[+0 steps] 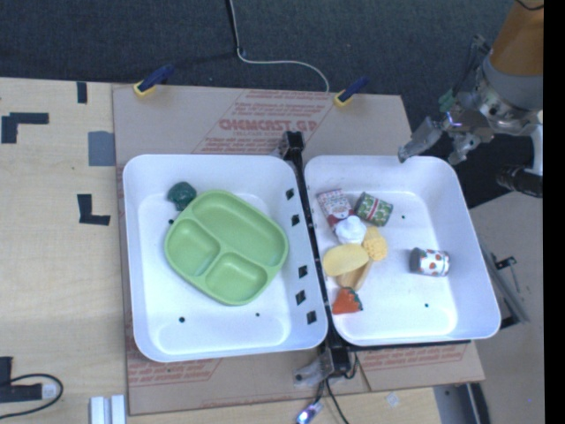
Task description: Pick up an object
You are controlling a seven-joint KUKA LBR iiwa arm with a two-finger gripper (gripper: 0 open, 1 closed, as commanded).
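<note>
At the near edge of the bench, two white bins sat side by side on a sheet of brown cardboard (pixel 265 122). The left bin (pixel 146 325) held a big green plate (pixel 226 246) with three sections, lying flat. Just past the plate's far left corner sat a small dark green lump (pixel 182 194), touching the plate's edge.

The right bin (pixel 468 316) held the small toys. Nearest the front was a little red and orange thing (pixel 346 302), close to the wall between the bins. Just behind it lay a yellow piece (pixel 345 259) and an orange bumpy one (pixel 375 245), touching each other. A white round thing (pixel 350 230) sat on top of them. Farther back lay a red and white packet (pixel 334 204) and a small green can (pixel 373 208) on its side. Off to the right, well apart from the pile, a little white cup with red spots (pixel 430 261) lay tipped over.

Beyond the far right corner of that bin, the gripper (pixel 433 144) hung above the bench, outside the bin. Its two fingers were spread apart and held nothing. Above it, the arm's orange band (pixel 521 38) showed at the top right.

At the far edge of the cardboard, two yellow and blue clamps (pixel 154 79) pinned it down, and a thin cable (pixel 265 60) curled over the dark floor.
</note>
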